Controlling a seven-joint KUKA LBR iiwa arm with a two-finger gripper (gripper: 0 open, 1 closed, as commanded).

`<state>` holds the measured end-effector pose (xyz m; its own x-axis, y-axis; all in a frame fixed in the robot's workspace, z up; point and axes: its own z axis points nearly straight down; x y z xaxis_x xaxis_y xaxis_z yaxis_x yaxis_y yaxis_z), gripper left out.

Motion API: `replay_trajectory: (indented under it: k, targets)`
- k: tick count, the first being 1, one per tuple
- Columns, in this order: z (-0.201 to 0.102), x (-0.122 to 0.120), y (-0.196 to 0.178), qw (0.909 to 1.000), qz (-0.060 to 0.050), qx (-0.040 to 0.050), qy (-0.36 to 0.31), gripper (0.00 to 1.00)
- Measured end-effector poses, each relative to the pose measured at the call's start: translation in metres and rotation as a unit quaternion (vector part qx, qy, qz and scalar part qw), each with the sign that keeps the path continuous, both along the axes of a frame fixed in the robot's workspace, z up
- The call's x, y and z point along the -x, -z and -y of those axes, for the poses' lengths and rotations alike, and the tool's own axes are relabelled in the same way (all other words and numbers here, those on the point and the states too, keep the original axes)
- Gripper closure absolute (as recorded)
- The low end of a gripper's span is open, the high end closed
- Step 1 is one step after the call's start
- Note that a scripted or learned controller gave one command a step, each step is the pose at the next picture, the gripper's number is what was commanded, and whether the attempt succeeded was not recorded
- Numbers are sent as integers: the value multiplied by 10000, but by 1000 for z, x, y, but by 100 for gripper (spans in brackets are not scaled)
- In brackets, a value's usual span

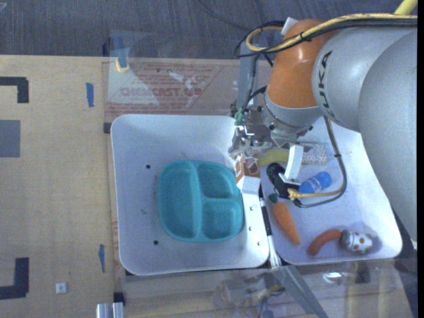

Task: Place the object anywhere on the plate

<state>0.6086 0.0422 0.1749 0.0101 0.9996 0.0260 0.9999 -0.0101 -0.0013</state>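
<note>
- Right now, nearest the camera's bottom edge: right bin (387, 244) holds a small round white toy (358, 241) with red dots, touching the end of a curved orange sausage-like piece (323, 240) that runs left and down from it.
- Carrot (286, 221) lies just left of that, in the right bin near the divider between the bins. Long axis runs up-left to down-right, pointed tip toward the near edge, blunt end up toward the gripper.
- Left bin (132, 197) holds the teal plate (201, 201), three compartments, sitting flat, right edge close to the bin's right wall. Nothing on it.
- Mid-depth: blue bottle-like item (319, 181) with a yellow end lies in the right bin, just right of the gripper, long axis roughly left-right, slightly tilted.
- Gripper (248, 158) sits low over the divider at the far part of the bins, above the plate's upper-right corner, beside a yellow object (273, 156).
- Jaw state: cannot tell, the wrist hardware hides the fingers.
- Arm (358, 78) enters from the right, grey link large in view, orange band above the wrist, wrist pointed down and left.
- Far: a clear sheet with red print (169, 88) lies on the bench beyond the left bin.
</note>
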Motion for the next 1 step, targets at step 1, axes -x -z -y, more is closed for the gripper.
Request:
replay_trajectory:
  k: [1]
  targets:
    - [10, 1, 2, 10000, 3, 91, 35, 0]
